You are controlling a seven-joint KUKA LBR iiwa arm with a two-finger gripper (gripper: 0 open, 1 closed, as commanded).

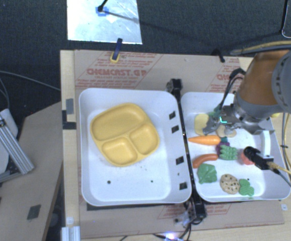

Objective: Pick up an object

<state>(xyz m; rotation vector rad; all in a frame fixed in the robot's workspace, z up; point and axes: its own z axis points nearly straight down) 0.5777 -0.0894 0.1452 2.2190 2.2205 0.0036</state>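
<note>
Camera view from above shows the gripper (220, 125) low in the right bin (276, 182), near its upper left part, with the grey arm (271, 84) and its orange band coming from the right. How far the pincer is open I cannot tell, because the wrist covers its tips; nothing can be seen held in it. It hangs over a pale yellow piece (200, 122) and looks very near it, maybe touching. Just below the pincer lies a smooth orange carrot (204, 140), long and tapered. Under it are a small orange sausage (204, 159), a bumpy green broccoli (227, 152), a leafy green piece (207, 173) and a round cookie (229, 183) with dark chips. The left bin (100, 185) holds a glossy yellow tray (124, 133) with three compartments.
</note>
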